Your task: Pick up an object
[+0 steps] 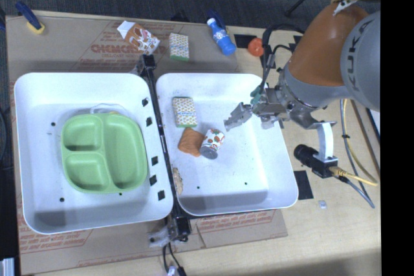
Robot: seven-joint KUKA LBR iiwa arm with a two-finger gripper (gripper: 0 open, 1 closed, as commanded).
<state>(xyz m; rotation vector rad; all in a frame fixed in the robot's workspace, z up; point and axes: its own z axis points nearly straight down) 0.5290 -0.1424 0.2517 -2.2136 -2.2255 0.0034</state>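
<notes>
Overhead, the grey arm with its orange band reached in from the right of the frame, and its gripper (pixel 237 117) hung over the right half of the right-hand white bin (pixel 275 165), a little above centre. How its tool stood could not be told from this slant, and nothing was seen held in it. Just to the lower left of the gripper, near the middle of that bin, a small patterned can (pixel 212 143) lay on its side, touching an orange wedge-shaped piece (pixel 190 141) on its left. Above those two, towards the bin's upper left, lay a patterned rectangular block (pixel 184 111), apart from them. A small brownish scrap (pixel 176 179) sat against the bin's left wall, lower down. The left-hand white bin (pixel 32 158) held a green divided plate (pixel 103 152), lying flat in its centre. Outside the bins, along the upper part of the frame, a crumpled snack wrapper (pixel 138 37), a second patterned block (pixel 179 46), a blue bottle (pixel 221 37) on its side and a small orange ball (pixel 255 46) rested on the cardboard-covered bench. A blue and yellow clamp (pixel 29 17) sat at the upper left corner.
</notes>
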